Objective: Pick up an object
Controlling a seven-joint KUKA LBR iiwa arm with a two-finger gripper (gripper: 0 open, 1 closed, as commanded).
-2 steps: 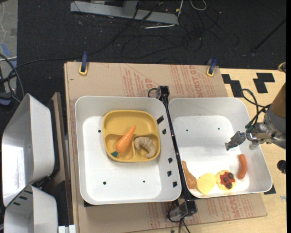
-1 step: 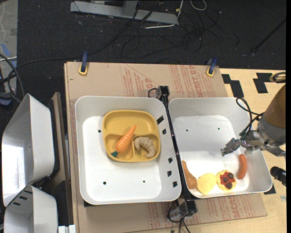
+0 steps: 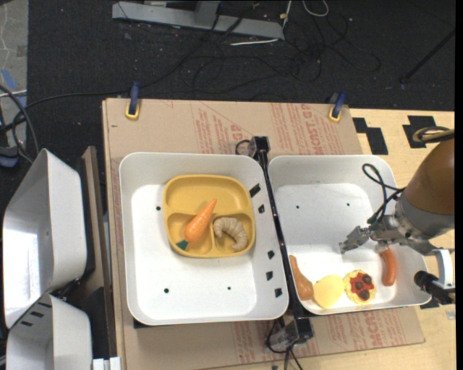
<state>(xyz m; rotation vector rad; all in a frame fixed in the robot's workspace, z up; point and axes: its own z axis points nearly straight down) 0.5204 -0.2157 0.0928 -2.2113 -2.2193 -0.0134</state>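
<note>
I am looking down on what reads as a robotics lab, not a home or kitchen. My bench is a sheet of printed brown cardboard (image 3: pixel 289 123) held down by two yellow clamps (image 3: pixel 132 110) at its far edge. Two shallow white bins (image 3: pixel 145 289) sit side by side on it. The floor around is dark carpet (image 3: pixel 65 50) crossed by loose black cables (image 3: pixel 181 61), with a grey metal bracket (image 3: pixel 195 18) lying at the top. White plastic tubs (image 3: pixel 43 217) stand at the left. The food is plainly toy plastic: a carrot (image 3: pixel 200 221) on a yellow divided plate (image 3: pixel 181 191).
</note>
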